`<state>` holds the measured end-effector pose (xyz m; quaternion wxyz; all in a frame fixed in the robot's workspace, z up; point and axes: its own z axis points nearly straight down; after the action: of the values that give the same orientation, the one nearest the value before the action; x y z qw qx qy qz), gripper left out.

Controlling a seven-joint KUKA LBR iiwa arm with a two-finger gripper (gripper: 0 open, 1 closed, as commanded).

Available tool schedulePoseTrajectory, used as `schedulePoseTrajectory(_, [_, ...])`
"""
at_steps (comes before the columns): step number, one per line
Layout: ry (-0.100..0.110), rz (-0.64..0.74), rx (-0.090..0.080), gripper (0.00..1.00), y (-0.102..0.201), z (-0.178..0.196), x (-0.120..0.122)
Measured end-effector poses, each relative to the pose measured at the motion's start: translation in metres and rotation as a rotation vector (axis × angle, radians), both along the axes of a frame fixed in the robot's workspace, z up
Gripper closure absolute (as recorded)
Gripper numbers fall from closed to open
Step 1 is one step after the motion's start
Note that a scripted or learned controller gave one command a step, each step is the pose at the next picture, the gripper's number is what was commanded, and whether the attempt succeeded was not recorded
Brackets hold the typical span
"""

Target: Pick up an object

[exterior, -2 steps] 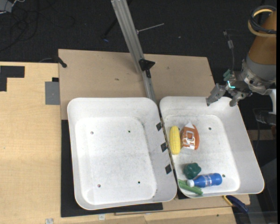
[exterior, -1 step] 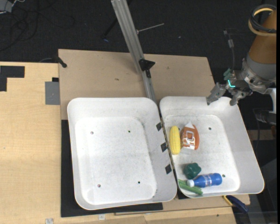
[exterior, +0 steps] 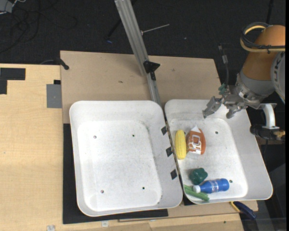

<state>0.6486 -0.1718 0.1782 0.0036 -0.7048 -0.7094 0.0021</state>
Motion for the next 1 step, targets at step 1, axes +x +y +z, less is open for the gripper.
schedulePoseTrajectory(1, [0.000,-0.001,0.000,0.00,-0.0044,-0.0597,0.0051])
